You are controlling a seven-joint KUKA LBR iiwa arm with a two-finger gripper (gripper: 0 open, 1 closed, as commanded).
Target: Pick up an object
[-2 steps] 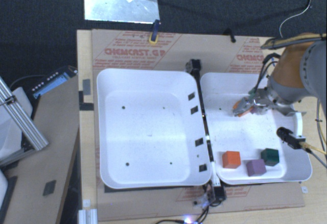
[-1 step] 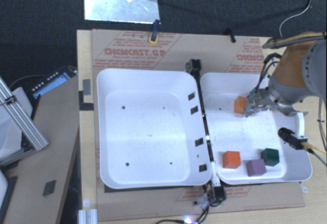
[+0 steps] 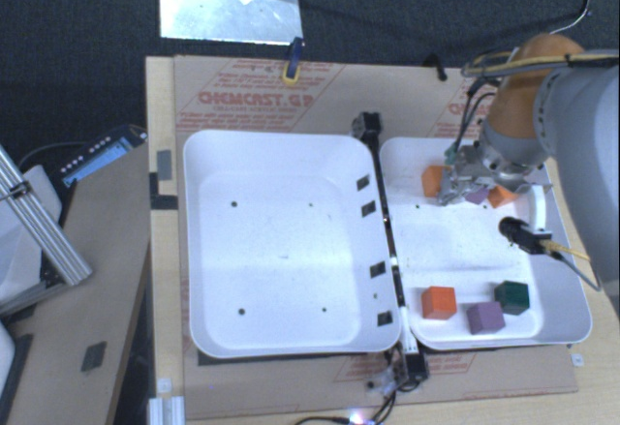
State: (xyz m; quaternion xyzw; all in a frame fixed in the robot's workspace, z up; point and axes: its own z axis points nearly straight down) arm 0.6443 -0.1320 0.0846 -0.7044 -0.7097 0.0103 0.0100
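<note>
Right bin (image 3: 572, 321), white, shallow, on the bench (image 3: 242, 89):
- Orange block (image 3: 432, 181), small, far edge of the bin, just beside the gripper (image 3: 463, 189) on the side facing the left bin.
- Second orange piece (image 3: 501, 197), partly hidden, on the gripper's other side, with a purplish piece (image 3: 479, 195) tucked under the gripper body.
- Orange cube (image 3: 439, 302), purple cube (image 3: 485, 318), dark green cube (image 3: 512, 296): grouped near the near edge, close together.

Gripper: lowered at the bin's far edge; whether it is spread or pinching anything cannot be told.

Left bin (image 3: 208, 157): white, shallow, alongside.
</note>
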